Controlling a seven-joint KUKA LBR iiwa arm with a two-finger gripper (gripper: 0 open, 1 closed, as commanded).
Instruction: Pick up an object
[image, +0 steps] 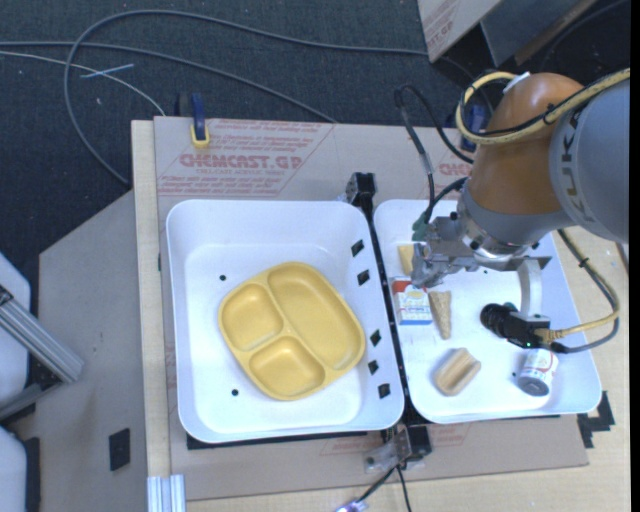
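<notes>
While I watched the feed, the gripper (432, 268) hung low over the right bin (575, 400), just above a small red-and-white carton (414, 304) and a tan cone (441, 313); honestly couldn't tell how it was set. A yellow divided tray (290, 328) sat in the left bin (190, 300).

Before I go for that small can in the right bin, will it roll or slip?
Probably both. The can lies on its side near the right bin's corner, so a nudge would likely roll it. Its round, shiny-looking wall may slip between flat fingers. It looks small, so probably light.
</notes>
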